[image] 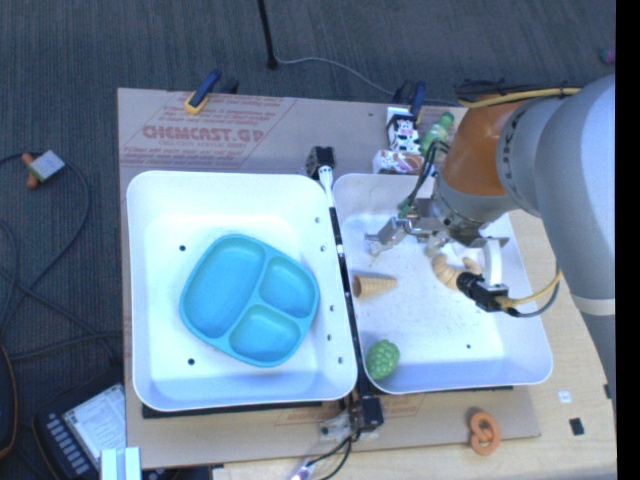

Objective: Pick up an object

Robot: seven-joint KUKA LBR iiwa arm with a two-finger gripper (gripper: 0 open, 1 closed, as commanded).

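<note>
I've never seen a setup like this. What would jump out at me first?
Probably the bright blue divided plate lying in the left white bin. Next, the big grey arm with its orange band, reaching from the right over the right bin. In that bin sit a small tan cone near the middle and a green ball at the near edge.

Left bin (150, 268): blue divided plate (250, 298). Right bin (520, 353): cone (373, 286) near left wall, green ball (381, 358) at near-left corner, pale object (447, 265) beside the gripper (392, 230), which hangs low over far part.
</note>
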